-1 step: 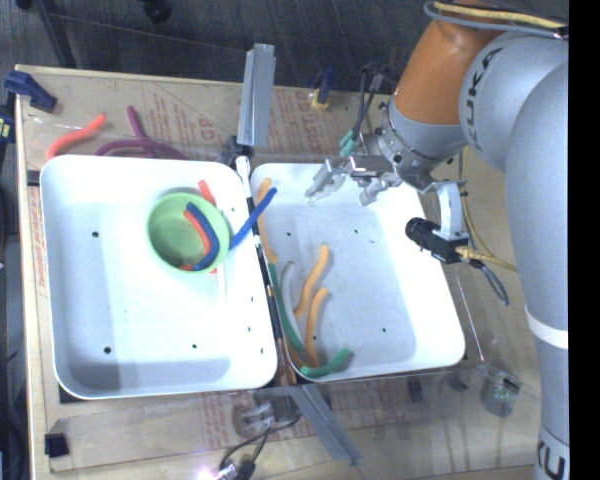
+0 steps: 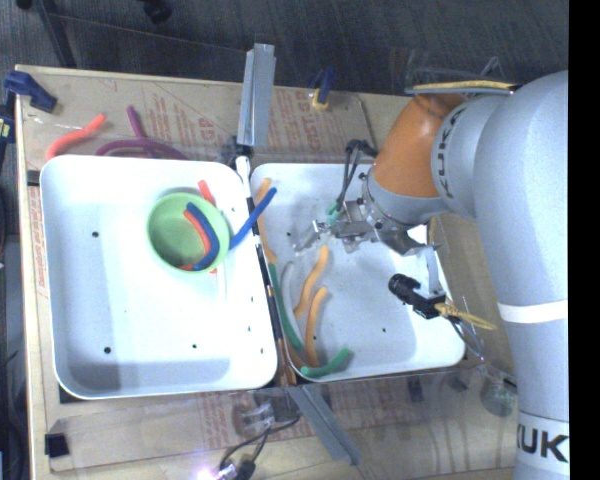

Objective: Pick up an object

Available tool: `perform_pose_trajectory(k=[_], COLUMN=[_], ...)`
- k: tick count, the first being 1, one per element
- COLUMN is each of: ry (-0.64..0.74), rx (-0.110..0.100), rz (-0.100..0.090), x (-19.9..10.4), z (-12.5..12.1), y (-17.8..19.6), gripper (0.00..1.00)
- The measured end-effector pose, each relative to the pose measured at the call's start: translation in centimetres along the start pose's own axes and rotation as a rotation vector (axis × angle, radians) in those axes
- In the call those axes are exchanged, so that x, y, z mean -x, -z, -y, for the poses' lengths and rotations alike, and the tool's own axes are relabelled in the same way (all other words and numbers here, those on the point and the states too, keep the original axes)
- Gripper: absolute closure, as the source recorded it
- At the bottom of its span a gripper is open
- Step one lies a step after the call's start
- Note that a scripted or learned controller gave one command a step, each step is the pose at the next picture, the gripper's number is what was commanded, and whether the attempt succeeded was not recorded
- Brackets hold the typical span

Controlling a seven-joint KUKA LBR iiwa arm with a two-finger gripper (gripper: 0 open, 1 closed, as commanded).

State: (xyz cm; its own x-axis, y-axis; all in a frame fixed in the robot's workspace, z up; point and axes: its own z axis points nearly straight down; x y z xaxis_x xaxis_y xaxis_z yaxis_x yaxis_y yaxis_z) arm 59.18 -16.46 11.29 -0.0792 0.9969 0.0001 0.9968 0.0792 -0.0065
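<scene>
1. My gripper (image 2: 348, 230) hangs low over the upper middle of the right-hand shallow white bin (image 2: 385, 318). The metal there is a blur from above, so I cannot tell whether it is spread or closed, and I see no object carried under it.
2. The pick looks not yet made. The bendy orange rubber tubes (image 2: 315, 286) lie just beside me, towards the bin's left wall.
3. A curved green rubber tube (image 2: 322, 362) rests along the bottom-left corner, and a blue plastic stick (image 2: 252, 218) leans across the divider.
4. A round green bowl (image 2: 175, 230) sits well apart in the left-hand white bin (image 2: 110, 318).
5. Left to do, I judge: settle on one piece, probably the orange tubes, grasp it and lift.
</scene>
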Motion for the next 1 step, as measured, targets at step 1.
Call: perform_pose_trajectory(k=[1], ry=[0.092], rx=[0.017], rz=[0.006], x=[-1.88], z=[2.19], y=[-1.66], gripper=[0.00])
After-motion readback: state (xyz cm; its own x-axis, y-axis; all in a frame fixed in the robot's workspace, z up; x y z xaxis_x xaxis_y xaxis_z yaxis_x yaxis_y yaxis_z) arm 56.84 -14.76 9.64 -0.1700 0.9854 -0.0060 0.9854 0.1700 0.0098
